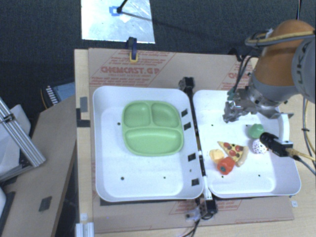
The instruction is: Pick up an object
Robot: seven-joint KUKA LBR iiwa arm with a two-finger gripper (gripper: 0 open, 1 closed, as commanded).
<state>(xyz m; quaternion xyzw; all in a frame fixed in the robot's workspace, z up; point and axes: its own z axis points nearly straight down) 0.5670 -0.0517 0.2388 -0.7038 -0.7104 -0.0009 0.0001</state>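
My gripper point(231, 113) hangs over the upper middle of the right bin point(217, 186), fingers pointing down with nothing seen between them. Below and to its right lies a green ball point(256, 130). A white spotted ball point(258, 146) sits just under that. Nearer the front of the bin are a pizza slice point(233, 151), a yellow cheese wedge point(217, 155) and a red tomato point(225, 166), clustered together. The gripper stands apart from all of them, up and to the left of the green ball.
The left bin point(108, 177) holds a green divided plate point(151, 127) in its middle. A black divider with clips point(193, 132) runs between the bins. Cardboard lies beneath both bins.
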